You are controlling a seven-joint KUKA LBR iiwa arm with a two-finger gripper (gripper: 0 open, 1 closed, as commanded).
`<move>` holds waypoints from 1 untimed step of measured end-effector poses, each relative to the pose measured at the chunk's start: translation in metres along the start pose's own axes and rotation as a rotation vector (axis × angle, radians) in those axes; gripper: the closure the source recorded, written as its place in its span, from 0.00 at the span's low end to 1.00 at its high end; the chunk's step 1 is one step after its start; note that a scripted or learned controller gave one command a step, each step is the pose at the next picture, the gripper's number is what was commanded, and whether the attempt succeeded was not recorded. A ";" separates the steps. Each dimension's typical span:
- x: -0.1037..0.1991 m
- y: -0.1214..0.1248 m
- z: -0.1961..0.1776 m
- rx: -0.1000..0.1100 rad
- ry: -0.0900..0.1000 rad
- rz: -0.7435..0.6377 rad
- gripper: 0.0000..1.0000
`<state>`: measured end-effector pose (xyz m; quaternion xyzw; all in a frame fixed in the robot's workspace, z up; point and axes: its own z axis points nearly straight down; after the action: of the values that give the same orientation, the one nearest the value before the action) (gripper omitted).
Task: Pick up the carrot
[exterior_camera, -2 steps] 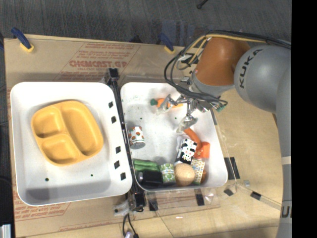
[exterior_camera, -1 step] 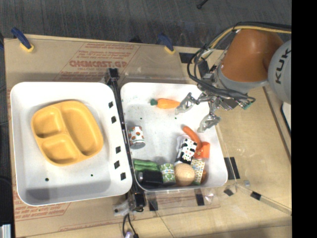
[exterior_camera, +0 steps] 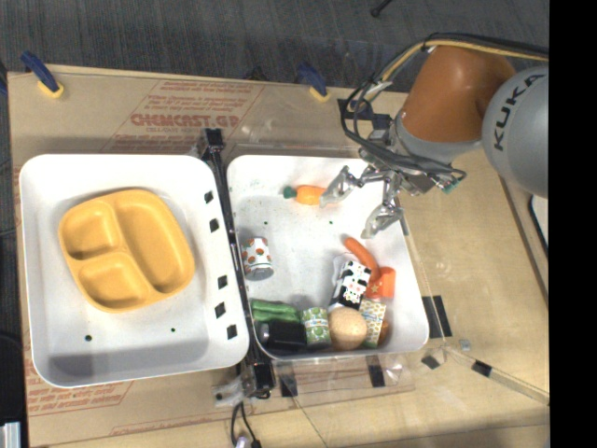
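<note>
I can see the carrot (exterior_camera: 307, 193) lying on its side at the far end of the right bin (exterior_camera: 280, 171), close to the far wall, its green stub pointing left and the orange body pointing right. It sits alone on bare floor, well apart from the clutter along the near wall and from the small can (exterior_camera: 257, 257) towards the left side. The gripper (exterior_camera: 362, 201) hangs just to the right of it with its two fingers spread apart and nothing between them; the left fingertip (exterior_camera: 338, 186) is almost at the carrot's right end, the other further right and nearer.

To my eye it is a small toy piece, so I judge it light and stiff, with a smooth rounded skin that could squirt out of a loose pinch or roll away. I would take it across the thick orange middle, fingers straddling the short axis, not at the green end. The nearby wall leaves little room on the far side
</note>
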<state>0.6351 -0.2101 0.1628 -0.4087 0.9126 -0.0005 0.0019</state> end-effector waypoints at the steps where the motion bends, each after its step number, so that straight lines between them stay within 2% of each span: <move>1: -0.016 -0.019 0.066 0.007 -0.004 -0.017 0.00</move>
<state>0.6602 -0.2107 0.0968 -0.4165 0.9091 -0.0028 0.0049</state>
